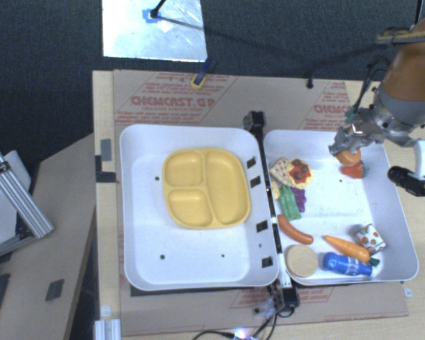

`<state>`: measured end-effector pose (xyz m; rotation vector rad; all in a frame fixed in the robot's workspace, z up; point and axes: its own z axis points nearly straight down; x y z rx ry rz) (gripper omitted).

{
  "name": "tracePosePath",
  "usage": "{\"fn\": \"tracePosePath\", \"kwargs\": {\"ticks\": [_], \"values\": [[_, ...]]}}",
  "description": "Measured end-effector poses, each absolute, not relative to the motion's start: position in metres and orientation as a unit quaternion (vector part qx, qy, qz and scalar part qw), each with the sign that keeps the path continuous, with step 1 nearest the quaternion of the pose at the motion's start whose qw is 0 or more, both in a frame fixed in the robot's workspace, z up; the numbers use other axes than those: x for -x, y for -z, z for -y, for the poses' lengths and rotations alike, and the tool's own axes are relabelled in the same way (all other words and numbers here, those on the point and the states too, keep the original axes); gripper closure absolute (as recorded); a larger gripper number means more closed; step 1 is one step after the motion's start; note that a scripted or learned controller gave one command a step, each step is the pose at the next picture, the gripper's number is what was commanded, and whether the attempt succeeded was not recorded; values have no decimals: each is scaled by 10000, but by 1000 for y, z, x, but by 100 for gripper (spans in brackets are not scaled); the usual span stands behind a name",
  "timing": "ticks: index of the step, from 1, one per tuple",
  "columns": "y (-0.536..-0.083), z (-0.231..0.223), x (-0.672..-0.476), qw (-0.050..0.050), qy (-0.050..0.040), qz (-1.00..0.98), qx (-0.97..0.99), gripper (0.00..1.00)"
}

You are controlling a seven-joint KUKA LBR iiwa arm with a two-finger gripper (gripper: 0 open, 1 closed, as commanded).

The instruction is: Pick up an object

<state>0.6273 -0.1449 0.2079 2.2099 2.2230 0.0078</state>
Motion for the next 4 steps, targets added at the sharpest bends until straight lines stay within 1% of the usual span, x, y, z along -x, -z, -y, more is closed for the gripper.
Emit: {"fn": "tracePosePath", "kwargs": {"ticks": [1, 2, 4], "values": [[-226, 145, -628, 17, -14, -7091, -7051, 100], [-218, 94, -599, -11, 0, -7098, -7044, 100], [-238, 0, -554, -9, -7, -7103, -7039, 100]]}}
